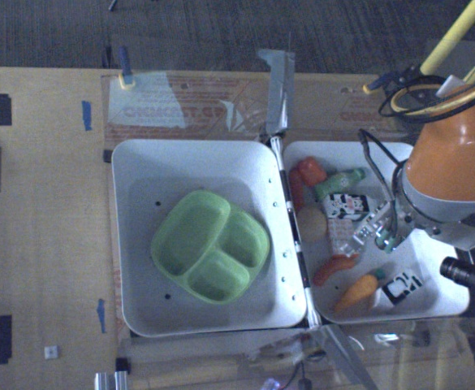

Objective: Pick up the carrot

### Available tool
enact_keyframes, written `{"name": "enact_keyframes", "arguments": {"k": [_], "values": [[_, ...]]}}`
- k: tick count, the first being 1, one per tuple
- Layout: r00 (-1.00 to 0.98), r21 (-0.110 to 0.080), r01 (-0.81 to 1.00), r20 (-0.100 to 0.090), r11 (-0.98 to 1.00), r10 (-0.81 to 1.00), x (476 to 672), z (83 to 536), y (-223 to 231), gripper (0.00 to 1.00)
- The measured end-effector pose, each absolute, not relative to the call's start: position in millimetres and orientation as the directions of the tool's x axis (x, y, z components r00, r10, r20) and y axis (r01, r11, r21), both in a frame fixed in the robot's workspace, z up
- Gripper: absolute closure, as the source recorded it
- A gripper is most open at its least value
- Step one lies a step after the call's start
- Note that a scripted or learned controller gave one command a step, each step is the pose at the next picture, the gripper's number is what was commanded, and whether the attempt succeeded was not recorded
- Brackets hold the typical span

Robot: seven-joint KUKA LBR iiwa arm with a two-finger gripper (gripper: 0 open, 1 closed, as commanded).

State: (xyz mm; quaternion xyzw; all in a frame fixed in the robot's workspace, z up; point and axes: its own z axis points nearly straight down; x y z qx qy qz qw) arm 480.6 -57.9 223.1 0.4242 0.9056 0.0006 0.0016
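Item: carrot (359,291). Orange, tapered, lying on the floor of the right bin (432,303), just below and slightly left of the hand (381,236) as the camera sees it, its long axis slanted, thicker end nearest the hand. A small black-and-white block (401,286) lies just beside that end; a red, pepper-like piece (333,268) lies close on the far side.

Item: hand. Poised over the middle of the right bin, nothing seen between its parts; how far it is open cannot be told (the metalwork blurs against a printed packet (347,208) just to its left).

Handling note: the step in hand is judged to be the approach. The descent is best centred on the carrot's mid-length, with closure across the narrow width, not along the taper, so the block and red piece are not caught.

Other stock: green divided tray (211,245), well to the hand's left, in the left bin (131,185) on the bench (42,234).
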Motion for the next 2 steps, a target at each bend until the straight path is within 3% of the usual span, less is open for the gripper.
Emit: {"name": "enact_keyframes", "arguments": {"k": [1,2], "values": [[-0.740,0.003,0.673,-0.005,0.740,0.673,480.5,251.3,-75.2,1.00],[-0.740,0.003,0.673,-0.004,0.740,0.673,480.5,251.2,-75.3,0.00]]}}
